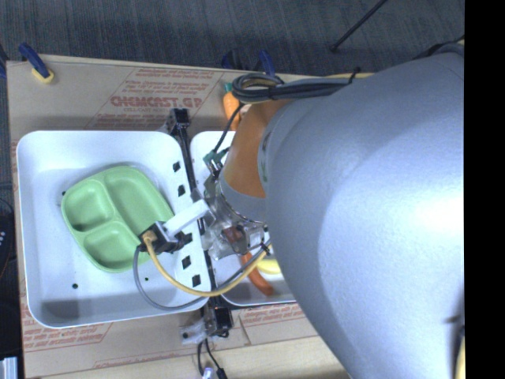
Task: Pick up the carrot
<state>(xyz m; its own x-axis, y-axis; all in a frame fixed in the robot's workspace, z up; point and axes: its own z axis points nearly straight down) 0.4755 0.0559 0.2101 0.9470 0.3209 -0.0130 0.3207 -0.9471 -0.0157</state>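
- A bulky grey robot arm point(371, 212) with an orange band point(248, 152) above its wrist reaches in from the right and covers most of the right-hand shallow white plastic bin point(207, 144), leaving a strip of its left wall and near rim on show.
- The tool point(233, 239) hangs low over that bin's left part, close to the divide between the two bins; whether it is spread or pressed together cannot be told, since the wrist housing and cables hide its tips.
- A yellow cable point(170, 279) loops from the wrist out over the near-right corner of the left-hand shallow white plastic bin point(35, 235), and black cables point(260, 85) coil above the orange band.
- A light green, three-compartment plastic plate point(114, 215) lies tilted in the left bin, well apart from the tool.
- A pale yellow object point(271, 268), too hidden to identify, sits just beside the carrot under the arm.
- Both bins rest on a brown cardboard-covered tabletop point(118, 93) printed with red lettering; a blue clamp point(35, 61) grips its far-left edge, and dark grey carpet point(158, 14) lies beyond.
- The long orange carrot point(256, 279) lies in the right bin near its front rim, just beside the tool, mostly hidden; its visible stretch runs diagonally, from upper left to lower right.
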